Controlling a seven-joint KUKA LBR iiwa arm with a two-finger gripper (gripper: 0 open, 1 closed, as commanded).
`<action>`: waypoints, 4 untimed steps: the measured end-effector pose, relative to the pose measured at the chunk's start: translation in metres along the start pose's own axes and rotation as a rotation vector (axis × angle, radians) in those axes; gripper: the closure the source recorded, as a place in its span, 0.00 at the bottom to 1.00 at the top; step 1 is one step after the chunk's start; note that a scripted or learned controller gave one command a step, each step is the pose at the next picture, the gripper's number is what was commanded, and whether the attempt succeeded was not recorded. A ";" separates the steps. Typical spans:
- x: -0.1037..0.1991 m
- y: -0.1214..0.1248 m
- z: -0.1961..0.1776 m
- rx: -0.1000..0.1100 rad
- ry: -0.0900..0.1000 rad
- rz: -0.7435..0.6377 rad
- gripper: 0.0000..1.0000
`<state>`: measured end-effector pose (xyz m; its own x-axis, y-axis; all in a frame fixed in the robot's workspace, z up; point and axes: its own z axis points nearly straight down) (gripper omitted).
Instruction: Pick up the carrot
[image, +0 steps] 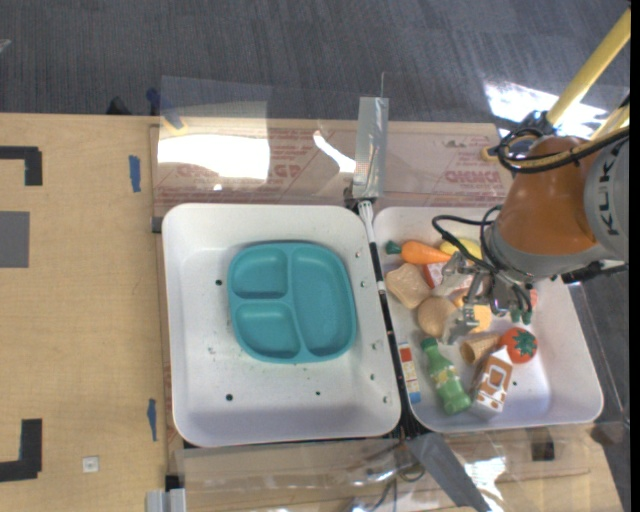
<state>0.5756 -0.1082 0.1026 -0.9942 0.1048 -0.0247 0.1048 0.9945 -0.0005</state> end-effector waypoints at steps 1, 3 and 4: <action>0.025 0.052 -0.085 0.000 0.015 0.240 1.00; 0.100 0.059 -0.097 -0.003 0.025 -0.142 1.00; 0.093 0.025 -0.084 -0.004 0.024 -0.258 1.00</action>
<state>0.4840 -0.0729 0.1845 -0.9883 -0.1523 -0.0003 -0.1523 0.9883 0.0000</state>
